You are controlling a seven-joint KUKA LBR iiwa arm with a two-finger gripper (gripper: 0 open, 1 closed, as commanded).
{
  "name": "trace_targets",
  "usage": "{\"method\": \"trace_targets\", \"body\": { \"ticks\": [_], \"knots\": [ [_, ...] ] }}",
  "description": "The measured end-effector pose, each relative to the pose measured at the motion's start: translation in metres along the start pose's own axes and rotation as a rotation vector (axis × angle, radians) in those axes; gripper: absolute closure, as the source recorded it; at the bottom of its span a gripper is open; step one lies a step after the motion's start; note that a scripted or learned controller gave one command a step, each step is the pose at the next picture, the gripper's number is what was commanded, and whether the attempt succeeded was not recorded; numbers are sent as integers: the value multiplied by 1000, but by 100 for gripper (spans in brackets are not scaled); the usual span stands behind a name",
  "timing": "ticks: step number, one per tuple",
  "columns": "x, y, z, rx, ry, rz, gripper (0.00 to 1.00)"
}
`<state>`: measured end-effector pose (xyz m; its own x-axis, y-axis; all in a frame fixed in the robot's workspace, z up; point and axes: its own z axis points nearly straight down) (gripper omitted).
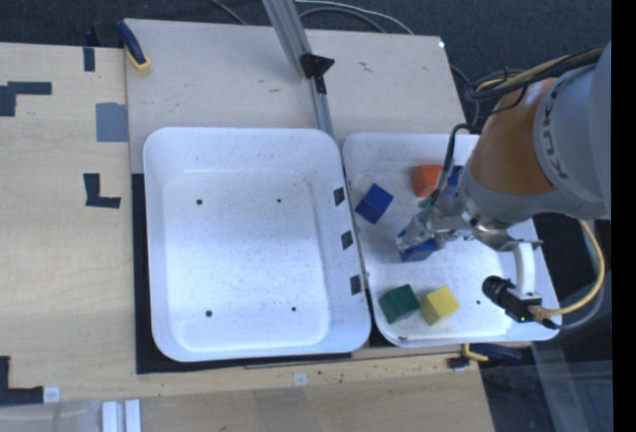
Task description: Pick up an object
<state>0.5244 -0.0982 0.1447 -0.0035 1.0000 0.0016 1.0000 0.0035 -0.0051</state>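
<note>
- Camera view is showing the gripper (425, 233) reaching down into the right bin (393, 154), near the middle of that bin's floor; I cannot tell from here how it is set.
- A blue object (417, 245) is lying right under the gripper tip, touching or nearly touching it; whether it is being gripped I cannot tell.
- The arm (542, 147) is coming in from three o'clock, its orange band sitting just above the wrist and hanging over the bin's right side.
- An orange object (426, 179) is lying at about twelve o'clock from the gripper, partly hidden by the wrist.
- A blue cube (374, 203) is sitting at about ten o'clock from the gripper, apart from it, near the bin's left wall.
- A yellow cube (439, 304) is resting at six o'clock from the gripper, and a green cube (399, 303) is sitting just beside it, toward seven o'clock.
- The left bin (159, 154) is lying out at nine o'clock, its rim touching the right bin's rim.
- A metal pole (281, 5) is slanting in from twelve o'clock toward the seam between the bins.
</note>
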Motion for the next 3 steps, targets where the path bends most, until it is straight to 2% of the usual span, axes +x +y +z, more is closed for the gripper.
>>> {"method": "trace_targets", "body": {
  "ticks": [1, 2, 3],
  "knots": [
    [75, 52, -50, -10, 1, -7, 100],
    [159, 51, -46, -2, 2, -6, 100],
    [184, 73, -46, -3, -1, -1, 100]
  ]
}}
